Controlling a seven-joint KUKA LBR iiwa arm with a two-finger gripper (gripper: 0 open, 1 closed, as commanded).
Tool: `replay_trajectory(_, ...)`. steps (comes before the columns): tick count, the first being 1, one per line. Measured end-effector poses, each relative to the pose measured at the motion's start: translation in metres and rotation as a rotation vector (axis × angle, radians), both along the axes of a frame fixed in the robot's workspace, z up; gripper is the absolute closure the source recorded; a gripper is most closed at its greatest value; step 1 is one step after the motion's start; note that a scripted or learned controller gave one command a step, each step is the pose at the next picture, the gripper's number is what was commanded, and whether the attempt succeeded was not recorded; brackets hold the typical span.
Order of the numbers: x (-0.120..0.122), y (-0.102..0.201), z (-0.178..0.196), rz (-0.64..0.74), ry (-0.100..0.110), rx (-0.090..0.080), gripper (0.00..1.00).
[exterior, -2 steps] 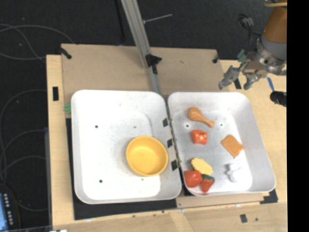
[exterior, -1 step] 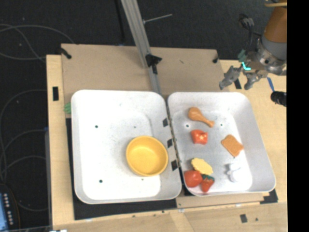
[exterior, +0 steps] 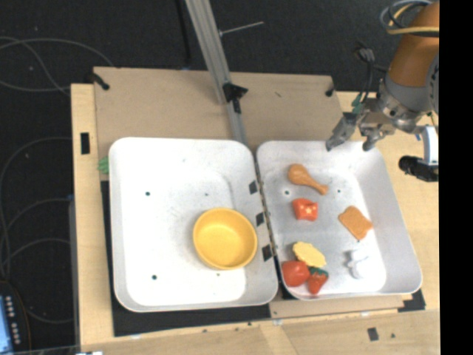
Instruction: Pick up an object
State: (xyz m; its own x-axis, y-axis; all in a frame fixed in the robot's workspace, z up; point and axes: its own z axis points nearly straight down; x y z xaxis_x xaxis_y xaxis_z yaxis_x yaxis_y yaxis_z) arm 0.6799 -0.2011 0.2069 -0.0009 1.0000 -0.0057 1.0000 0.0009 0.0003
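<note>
Arm in from the right; hand (exterior: 349, 140) hangs over the far edge of the right bin (exterior: 395, 220), its 2 fingers spread wide, nothing between them. Nearest target is the drumstick (exterior: 307, 177), lying near the far end of that bin, apart from the hand. Risk, as I judge it: the drumstick is rounded and tapered, so the fingers could squeeze it sideways and shut on air; a drop too near the rim could strike the bin wall. Down at the near end the pieces crowd together, so a grab there could catch 2 at once. Count in the right bin: 1 drumstick, 1 red piece (exterior: 305, 209), 1 orange slab (exterior: 355, 222), 1 yellow piece (exterior: 308, 254), 1 tomato (exterior: 295, 273), 1 strawberry (exterior: 318, 280), 1 small white piece (exterior: 356, 263). Left bin (exterior: 148, 168): 1 yellow bowl (exterior: 224, 238). 2 bins on the bench (exterior: 295, 87).
</note>
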Motion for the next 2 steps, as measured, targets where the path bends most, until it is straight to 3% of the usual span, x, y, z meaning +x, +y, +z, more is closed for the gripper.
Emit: replay_trajectory(2,0.008,-0.009,-0.099,0.005,0.005,0.001,0.0)
